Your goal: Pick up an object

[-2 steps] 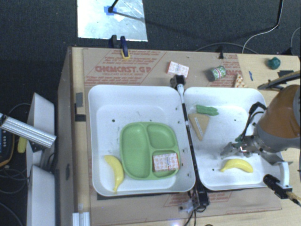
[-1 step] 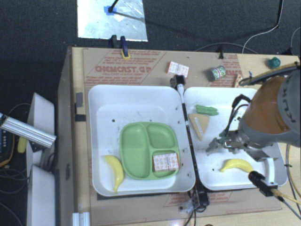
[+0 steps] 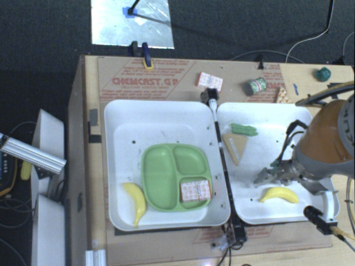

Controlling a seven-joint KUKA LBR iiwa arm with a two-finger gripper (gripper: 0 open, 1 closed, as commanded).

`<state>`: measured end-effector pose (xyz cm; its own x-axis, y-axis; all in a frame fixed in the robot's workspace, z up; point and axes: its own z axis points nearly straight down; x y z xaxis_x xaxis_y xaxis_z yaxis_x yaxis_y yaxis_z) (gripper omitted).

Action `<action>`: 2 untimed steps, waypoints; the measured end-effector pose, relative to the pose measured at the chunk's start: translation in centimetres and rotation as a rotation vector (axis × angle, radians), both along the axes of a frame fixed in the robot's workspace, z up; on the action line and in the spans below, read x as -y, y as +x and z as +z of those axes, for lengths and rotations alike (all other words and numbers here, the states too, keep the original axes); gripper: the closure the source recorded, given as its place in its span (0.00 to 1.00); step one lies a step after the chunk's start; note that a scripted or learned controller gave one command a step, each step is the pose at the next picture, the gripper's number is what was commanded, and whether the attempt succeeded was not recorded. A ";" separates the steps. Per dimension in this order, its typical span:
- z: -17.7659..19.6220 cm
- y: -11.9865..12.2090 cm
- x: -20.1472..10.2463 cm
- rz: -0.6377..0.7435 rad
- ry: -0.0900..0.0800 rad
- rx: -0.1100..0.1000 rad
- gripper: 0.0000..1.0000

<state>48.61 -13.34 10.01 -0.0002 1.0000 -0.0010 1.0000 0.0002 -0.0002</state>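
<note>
In the right bin (image 3: 260, 215) lie a yellow banana (image 3: 280, 194) near the front, a tan wedge (image 3: 235, 147) and a small green pod (image 3: 244, 129) toward the back left. My gripper (image 3: 270, 174) is low in this bin, just behind and left of the banana, with the grey and orange arm (image 3: 327, 143) coming in from the right. Nothing shows held in it. The left bin (image 3: 119, 126) holds a green divided plate (image 3: 166, 170) with a red-patterned packet (image 3: 195, 191) in its front right compartment, and a second yellow banana (image 3: 135, 202) beside the plate at the front left.
Behind the bins on the brown board lie a patterned packet (image 3: 209, 81), a green can (image 3: 257, 85) and a teal ball (image 3: 323, 73). A black clip (image 3: 211, 97) sits on the divider between the bins. Cables run at the right.
</note>
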 end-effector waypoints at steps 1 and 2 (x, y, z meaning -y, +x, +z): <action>8.4 1.4 -3.6 0.004 0.001 0.005 0.00; -1.6 0.1 -0.5 0.000 0.000 0.002 0.00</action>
<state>48.69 -12.81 8.44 -0.0006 1.0000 -0.0006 1.0000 0.0006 0.0019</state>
